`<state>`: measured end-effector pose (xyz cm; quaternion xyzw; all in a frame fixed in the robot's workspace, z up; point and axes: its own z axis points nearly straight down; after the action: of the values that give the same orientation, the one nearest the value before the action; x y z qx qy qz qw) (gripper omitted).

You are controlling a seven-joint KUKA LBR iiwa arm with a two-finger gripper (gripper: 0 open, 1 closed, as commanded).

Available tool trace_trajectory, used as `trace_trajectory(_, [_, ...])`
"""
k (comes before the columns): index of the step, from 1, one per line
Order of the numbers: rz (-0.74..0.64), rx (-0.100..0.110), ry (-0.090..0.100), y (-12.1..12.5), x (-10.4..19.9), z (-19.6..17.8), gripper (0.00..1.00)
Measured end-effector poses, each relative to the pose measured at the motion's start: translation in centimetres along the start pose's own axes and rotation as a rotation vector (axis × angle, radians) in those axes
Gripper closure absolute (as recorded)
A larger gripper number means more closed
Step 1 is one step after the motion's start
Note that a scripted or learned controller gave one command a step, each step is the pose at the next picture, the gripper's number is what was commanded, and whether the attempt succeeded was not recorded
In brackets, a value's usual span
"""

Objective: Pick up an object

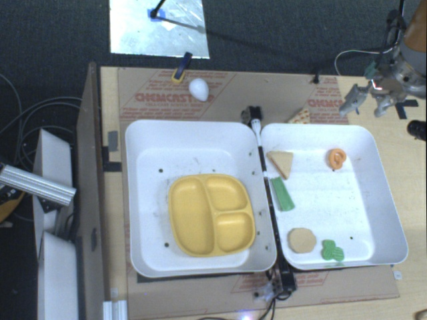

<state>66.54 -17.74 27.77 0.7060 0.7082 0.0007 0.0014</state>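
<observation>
While two shallow white bins are sitting side by side on a cardboard-covered bench, the robot's gripper [369, 100] is hovering above the bench just beyond the far right corner of the right bin [383, 179], outside its rim, with its two fingers spread apart and nothing between them. The grey arm is reaching in from the right edge of the view. Inside the right bin, five small toy food pieces are lying apart from one another: a tan wedge [281, 163] is resting near the far left corner, a green strip [282, 195] is lying just below it along the left wall, an orange ring-shaped piece [336, 158] is sitting near the far edge toward the right, a round tan cookie [302, 240] is lying near the near edge, and a green leafy piece [332, 251] is lying just to the right of the cookie. The left bin [143, 179] is holding a yellow divided plate [211, 214] with three compartments, sitting toward the bin's near right corner. On the bench beyond the left bin's far edge, a small white egg-shaped object [199, 89] is lying beside a yellow and blue clip [180, 69]. A sheet of silver foil [159, 17] is lying on the dark floor beyond the bench.
</observation>
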Motion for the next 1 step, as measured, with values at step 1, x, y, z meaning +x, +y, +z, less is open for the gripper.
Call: trace_trajectory(1, [0.004,0.004,-0.001,-1.31,-3.12,3.70,0.00])
